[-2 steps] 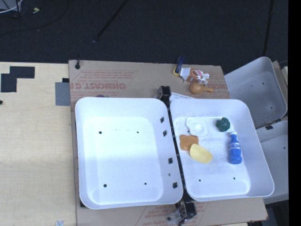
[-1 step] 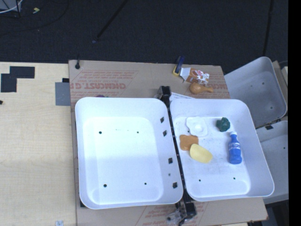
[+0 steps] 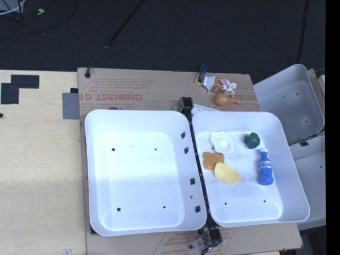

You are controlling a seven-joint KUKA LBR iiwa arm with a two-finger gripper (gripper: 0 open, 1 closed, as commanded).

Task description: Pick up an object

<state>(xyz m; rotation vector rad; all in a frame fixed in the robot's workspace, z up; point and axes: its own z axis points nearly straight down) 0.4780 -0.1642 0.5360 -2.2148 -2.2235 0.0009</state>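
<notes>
The right bin (image 3: 289, 206) at centre-right of the frame holds a blue bottle (image 3: 264, 168), green lump (image 3: 252, 139), yellow piece (image 3: 227, 173), orange piece (image 3: 211, 159) and white piece (image 3: 222, 142).

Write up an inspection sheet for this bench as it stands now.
Surface: cardboard sheet under two white bins, left bin and right bin.
Job's things: in the right bin, blue bottle, green lump, yellow piece, orange piece, white piece.
Clutter: small toys on the cardboard behind the bins.
Grippers: nothing seen.
Cables: wires on the dark floor.
Surroundings: grey panel at right.
</notes>
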